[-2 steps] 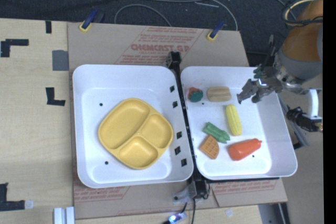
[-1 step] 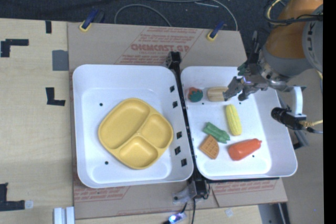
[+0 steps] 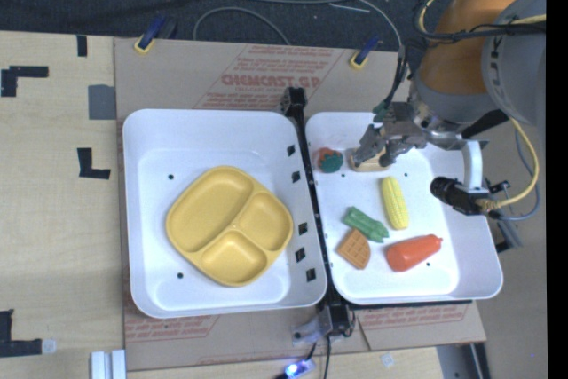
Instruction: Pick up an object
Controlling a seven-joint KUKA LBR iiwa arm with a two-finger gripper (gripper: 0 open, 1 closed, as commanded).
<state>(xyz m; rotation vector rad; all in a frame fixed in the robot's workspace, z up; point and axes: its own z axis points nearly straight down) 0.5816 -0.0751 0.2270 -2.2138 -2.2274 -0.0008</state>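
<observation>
Gripper (image 3: 368, 153), finger state can't tell, hovers over right bin (image 3: 479, 284); corn (image 3: 394, 201) lies just below-right w/ long axis near-vertical, small round toy (image 3: 330, 160) just left.

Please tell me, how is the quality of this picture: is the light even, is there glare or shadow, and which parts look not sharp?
Camera view: the light is soft and even; the white bins look bright but keep their edges; the yellow plate casts only a faint shadow; the whole frame is slightly soft, and the gripper and the small item beside it are too blurred to make out detail.
</observation>
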